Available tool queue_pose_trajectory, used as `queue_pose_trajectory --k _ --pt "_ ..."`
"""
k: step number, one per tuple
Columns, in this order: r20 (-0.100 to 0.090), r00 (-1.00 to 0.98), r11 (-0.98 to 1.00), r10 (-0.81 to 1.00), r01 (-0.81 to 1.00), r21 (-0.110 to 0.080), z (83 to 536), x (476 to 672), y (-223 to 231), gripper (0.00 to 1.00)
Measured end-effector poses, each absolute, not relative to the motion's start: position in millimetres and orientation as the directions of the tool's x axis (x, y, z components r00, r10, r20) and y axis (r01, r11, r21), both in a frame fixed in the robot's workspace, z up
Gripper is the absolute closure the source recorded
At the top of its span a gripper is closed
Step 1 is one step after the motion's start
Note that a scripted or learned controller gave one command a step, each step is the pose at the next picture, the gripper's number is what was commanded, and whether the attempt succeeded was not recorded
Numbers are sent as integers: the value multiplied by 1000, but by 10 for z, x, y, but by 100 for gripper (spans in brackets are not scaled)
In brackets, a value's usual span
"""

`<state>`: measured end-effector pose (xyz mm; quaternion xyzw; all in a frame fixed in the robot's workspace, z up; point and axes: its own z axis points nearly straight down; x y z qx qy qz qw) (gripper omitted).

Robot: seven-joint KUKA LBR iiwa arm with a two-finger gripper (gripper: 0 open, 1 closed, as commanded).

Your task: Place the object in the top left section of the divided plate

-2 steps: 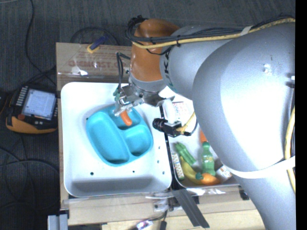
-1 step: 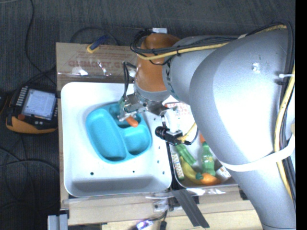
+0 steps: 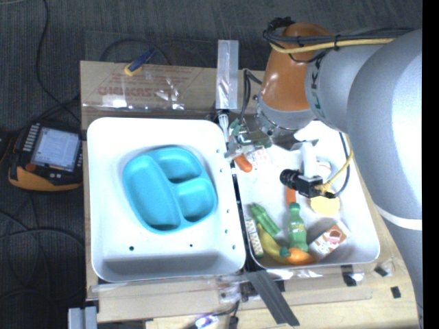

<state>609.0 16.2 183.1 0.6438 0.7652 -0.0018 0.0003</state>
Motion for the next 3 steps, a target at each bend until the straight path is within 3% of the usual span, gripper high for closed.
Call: queue_pose_trajectory --k 1,2,3 --pt "-1 -504 504 863 863 -2 1832 6450 619 100" --pt "-3 -624 624 781 781 2 933 6706 1094 100" --pt "-16 -273 273 962 962 -9 1254 6619 1611 100"
